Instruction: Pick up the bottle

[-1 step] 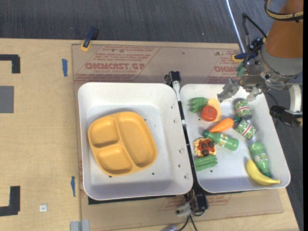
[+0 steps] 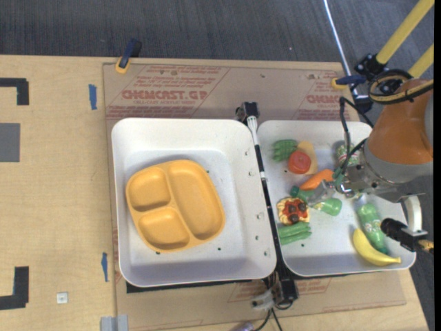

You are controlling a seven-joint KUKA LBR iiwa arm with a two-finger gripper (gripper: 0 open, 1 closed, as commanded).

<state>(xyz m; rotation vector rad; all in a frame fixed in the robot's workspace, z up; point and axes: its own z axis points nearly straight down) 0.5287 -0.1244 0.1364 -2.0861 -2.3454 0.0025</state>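
Overhead, two white bins sit side by side on the table: left bin (image 2: 131,254) and right bin (image 2: 331,257). Left bin holds one yellow three-compartment plate (image 2: 174,203), smooth plastic. Right bin holds one bottle (image 2: 372,223), green, glossy, lying on its side near the bin's right edge, just above one yellow banana (image 2: 373,250). Also one red tomato (image 2: 299,161), one orange carrot (image 2: 316,180), one green pea pod (image 2: 293,234). Jaws (image 2: 344,185) low over the bin's middle; open or closed, cannot tell.
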